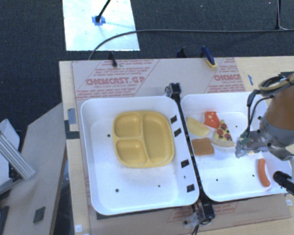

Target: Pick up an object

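Note:
The right bin [226, 186] holds several toy foods: a pale yellow piece [197, 127], a red-orange piece [211, 119], a pizza slice [222, 133], a brown toast square [202, 146] and an orange sausage [262, 172]. My gripper [242, 149] hangs low over the right bin, just right of the pizza slice and up-left of the sausage. Nothing shows in its grasp. The orange band of the arm [286, 112] sits above it at the right edge.
The left bin [102, 192] carries a yellow divided plate [142, 138]. A black-clipped divider [186, 147] runs between the bins. Cables and a blue clamp [209, 57] lie beyond the bins on the board.

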`<state>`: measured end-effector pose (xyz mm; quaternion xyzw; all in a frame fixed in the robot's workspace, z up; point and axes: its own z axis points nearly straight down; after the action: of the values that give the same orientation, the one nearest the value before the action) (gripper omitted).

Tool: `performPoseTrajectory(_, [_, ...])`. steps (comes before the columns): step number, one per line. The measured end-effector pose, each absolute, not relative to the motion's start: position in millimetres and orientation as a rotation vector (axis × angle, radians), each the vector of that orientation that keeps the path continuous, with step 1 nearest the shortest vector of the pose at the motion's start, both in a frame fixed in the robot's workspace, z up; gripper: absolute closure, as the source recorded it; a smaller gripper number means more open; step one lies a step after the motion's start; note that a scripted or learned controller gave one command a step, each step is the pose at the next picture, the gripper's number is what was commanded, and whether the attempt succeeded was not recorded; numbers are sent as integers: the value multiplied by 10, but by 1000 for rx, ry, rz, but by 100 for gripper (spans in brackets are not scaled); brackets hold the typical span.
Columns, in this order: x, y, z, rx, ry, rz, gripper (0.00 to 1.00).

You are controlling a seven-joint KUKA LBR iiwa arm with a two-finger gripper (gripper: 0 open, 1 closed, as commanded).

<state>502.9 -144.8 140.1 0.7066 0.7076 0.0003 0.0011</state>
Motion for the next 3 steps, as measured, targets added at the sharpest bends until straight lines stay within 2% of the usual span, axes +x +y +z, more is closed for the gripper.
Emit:
performPoseTrajectory(2, [5064, -1482, 2084, 2214, 2223, 3, 100])
performPoseTrajectory(3, [5269, -1056, 2035, 2210, 2230, 4, 100])
